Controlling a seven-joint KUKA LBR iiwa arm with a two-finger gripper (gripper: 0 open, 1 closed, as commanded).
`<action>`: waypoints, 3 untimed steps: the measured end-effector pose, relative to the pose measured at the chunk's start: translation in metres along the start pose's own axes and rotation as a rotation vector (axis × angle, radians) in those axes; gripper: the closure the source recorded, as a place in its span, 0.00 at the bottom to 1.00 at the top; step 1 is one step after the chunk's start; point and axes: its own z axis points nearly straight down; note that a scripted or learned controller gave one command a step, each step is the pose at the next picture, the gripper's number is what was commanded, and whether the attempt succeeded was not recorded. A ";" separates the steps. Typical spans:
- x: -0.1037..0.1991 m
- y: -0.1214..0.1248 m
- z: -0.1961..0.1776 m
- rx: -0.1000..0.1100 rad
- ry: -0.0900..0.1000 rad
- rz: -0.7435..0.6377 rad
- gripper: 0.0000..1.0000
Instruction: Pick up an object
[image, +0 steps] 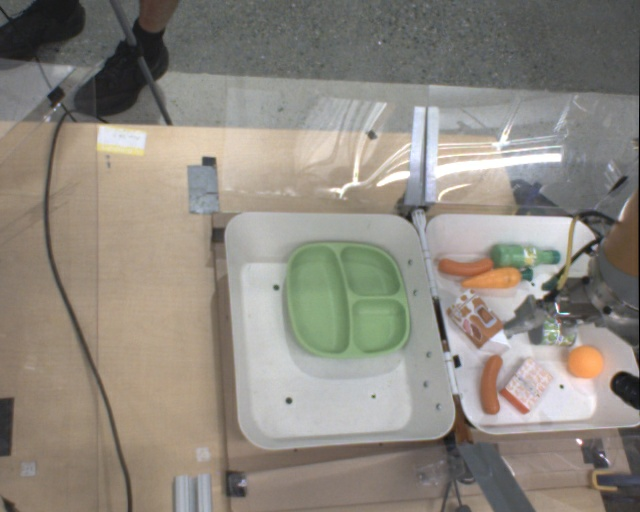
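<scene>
On the wooden worktop (120, 330) stand two shallow white bins side by side. The left bin (262, 400) carries only a green divided plate (347, 299). The right bin (570, 415) holds all the small things, so the object to pick must come from there. The arm (615, 260) reaches in from the right, and its tool (545, 318) hangs low over the middle of the right bin; whether it is open or closed I cannot tell, because the dark metal parts blur together, and nothing can be made out in its grip. Just beside the tool, toward the left, lies a small printed carton (474, 318), set at a slant. Behind it, toward the far wall, an orange carrot (492, 279) and a red-orange sausage (464, 267) lie nearly across the bin, and a green bottle (524, 256) lies behind them on its side. In front of the tool, a little to the left, a second sausage (490, 384) lies with its long axis running near to far, and a red and white packet (526, 384) rests just beside it. An orange ball (585, 361) sits near the tool on its front right side. I judge the carton or the ball the nearest candidates; for the carton the tool would need to shift left and turn to meet its slanted sides.
</scene>
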 end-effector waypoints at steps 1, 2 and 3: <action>0.032 0.036 0.082 0.003 0.001 0.112 0.00; 0.023 0.056 0.119 0.002 0.001 -0.088 0.00; 0.023 0.057 0.107 -0.003 0.000 -0.088 1.00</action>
